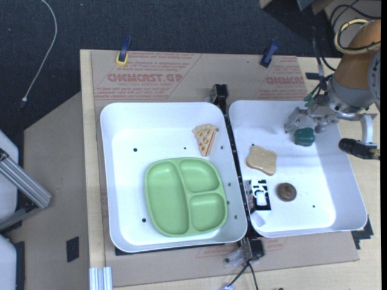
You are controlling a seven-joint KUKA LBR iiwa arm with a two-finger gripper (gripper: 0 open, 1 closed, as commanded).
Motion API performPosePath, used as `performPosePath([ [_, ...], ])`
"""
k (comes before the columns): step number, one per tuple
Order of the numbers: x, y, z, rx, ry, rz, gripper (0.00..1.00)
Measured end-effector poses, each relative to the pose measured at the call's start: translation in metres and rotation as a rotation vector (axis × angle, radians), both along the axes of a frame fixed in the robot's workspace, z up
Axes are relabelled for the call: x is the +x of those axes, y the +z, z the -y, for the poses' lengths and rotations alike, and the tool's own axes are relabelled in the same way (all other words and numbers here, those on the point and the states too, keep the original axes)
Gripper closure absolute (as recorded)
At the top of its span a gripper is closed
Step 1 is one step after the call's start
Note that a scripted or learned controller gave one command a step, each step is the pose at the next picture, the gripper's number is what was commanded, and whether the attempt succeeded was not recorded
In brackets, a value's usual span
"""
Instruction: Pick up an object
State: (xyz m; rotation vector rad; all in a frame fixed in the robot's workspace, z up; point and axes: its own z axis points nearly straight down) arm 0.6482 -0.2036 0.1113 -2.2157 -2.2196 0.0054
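You have a cardboard sheet (181, 71) printed in red covering the table beneath both bins, pinned at its far edge by a yellow clamp (123, 53) and a blue clamp (269, 53). A white cable (45, 35) loops over the dark carpet (36, 17) at upper left.

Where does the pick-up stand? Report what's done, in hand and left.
Done: the claw has been brought over the right bin, at a green object near its far side. In hand: nothing shows as held; whether the claw grips that object cannot be told. Left: the lift itself. The bread slice and brown cookie lie untouched.
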Motion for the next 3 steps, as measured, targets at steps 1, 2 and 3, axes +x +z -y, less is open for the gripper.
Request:
performPosePath([
  [1,0.002,0.016,0.001,-0.003,0.001,0.009,1.0],
  [2,0.007,0.079,0.006,-0.005,-0.001,0.015,1.0],
  [3,0.009,0.134,0.007,-0.005,-0.001,0.015,1.0],
])
